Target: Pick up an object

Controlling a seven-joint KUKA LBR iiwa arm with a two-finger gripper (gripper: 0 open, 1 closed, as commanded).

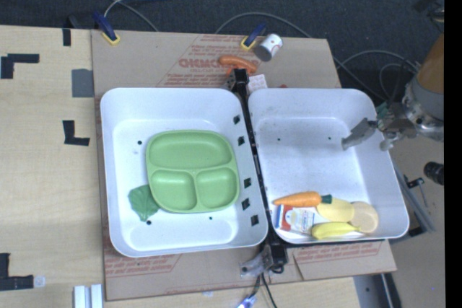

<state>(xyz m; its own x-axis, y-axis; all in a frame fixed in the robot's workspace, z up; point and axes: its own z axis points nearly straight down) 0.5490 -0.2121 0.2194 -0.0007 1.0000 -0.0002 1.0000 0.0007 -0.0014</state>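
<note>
My gripper (370, 138) hangs over the right edge of the right bin (303, 119), its fingers spread open with nothing between them. In that bin's front corner lies a cluster: an orange carrot (296, 198), a white and red packet (296, 217), a yellow banana (336, 230), a pale yellow piece (338, 210) and a round beige piece (365, 216). The cluster sits well in front of the gripper, apart from it. The left bin (123, 119) holds a green divided plate (193, 171) and a green leafy piece (143, 202) at the plate's front left.
Behind the bins, an orange item (238, 62) and a small grey cylinder (268, 47) rest on the cardboard. Blue and yellow clamps (107, 29) hold the cardboard's far edge. Cables run across the dark floor at the back.
</note>
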